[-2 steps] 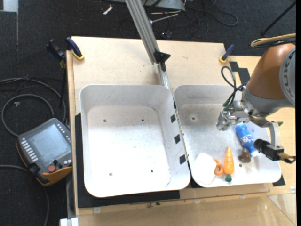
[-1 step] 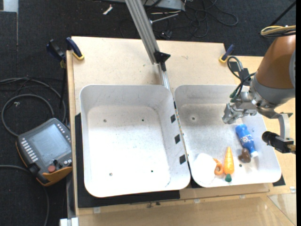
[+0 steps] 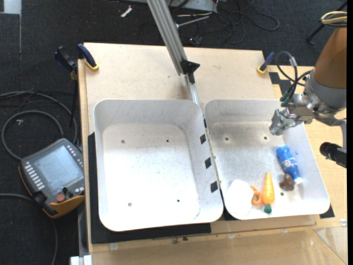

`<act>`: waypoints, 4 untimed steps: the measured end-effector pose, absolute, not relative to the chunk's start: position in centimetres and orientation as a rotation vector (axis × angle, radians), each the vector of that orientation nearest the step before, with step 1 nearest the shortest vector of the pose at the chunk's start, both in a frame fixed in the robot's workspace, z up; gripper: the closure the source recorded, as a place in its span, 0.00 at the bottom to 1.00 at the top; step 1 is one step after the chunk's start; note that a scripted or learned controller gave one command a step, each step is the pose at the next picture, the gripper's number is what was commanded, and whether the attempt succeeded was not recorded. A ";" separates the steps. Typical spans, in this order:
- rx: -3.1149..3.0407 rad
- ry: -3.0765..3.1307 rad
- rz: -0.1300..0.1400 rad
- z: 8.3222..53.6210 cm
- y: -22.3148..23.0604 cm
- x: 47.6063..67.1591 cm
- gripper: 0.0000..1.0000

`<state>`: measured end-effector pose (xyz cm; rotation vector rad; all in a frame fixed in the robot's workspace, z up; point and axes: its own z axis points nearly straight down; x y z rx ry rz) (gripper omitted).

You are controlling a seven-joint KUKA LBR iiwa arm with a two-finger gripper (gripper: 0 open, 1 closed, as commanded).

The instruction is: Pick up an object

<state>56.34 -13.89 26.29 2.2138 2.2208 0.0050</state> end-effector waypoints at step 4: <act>2.212 2.232 0.002 23.3 6.9 56.7 1.00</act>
